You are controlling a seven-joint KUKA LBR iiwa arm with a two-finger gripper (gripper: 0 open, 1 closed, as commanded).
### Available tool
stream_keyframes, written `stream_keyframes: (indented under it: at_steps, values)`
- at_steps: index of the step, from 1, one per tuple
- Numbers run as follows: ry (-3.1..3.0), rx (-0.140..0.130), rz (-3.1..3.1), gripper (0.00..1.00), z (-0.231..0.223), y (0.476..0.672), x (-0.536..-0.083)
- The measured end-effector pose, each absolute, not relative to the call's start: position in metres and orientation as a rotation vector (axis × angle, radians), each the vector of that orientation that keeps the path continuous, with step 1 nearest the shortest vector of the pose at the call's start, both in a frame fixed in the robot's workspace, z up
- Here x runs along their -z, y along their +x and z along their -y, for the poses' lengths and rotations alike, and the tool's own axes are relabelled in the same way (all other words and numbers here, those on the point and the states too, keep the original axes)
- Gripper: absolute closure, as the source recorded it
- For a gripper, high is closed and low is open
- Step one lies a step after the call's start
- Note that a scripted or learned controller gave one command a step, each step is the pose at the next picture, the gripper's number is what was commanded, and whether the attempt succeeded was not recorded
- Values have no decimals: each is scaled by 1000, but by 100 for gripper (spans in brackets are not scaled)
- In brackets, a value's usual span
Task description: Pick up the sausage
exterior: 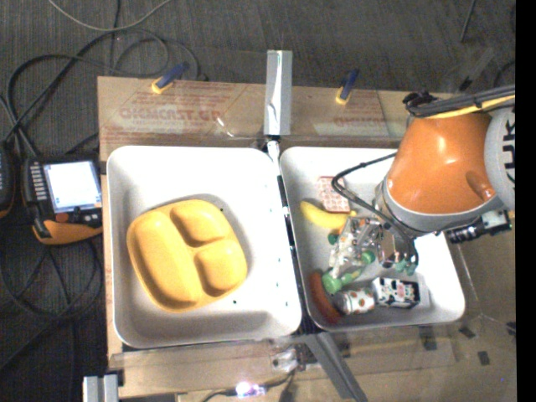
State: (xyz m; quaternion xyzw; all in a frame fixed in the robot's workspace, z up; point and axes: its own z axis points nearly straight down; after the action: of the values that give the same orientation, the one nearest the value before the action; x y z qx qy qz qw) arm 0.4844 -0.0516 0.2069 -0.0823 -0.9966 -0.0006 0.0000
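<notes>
The sausage (322, 295) is a short reddish-brown piece lying near the front left corner of the right bin (444, 304). My gripper (366, 243) hangs over the middle of that bin, up and to the right of the sausage and apart from it. The gripper sits just above a green toy (345, 271) that lies between it and the sausage. The orange band of the arm (440, 174) covers the bin's far right part.
A yellow banana (322, 216) and a red-and-white packet (333, 193) lie behind the gripper. A small can (358, 301) and a black-and-white item (395, 291) rest beside the sausage. The left bin (126, 174) holds a yellow divided plate (188, 251).
</notes>
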Motion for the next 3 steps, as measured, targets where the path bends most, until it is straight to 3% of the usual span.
stream_keyframes:
  at_steps: [1,2,3]
  values:
    - [-463,3,3106,100,5,501,-183]
    - [-203,-1,3137,100,122,485,-233]
    - [-295,2,3128,100,25,485,-215]
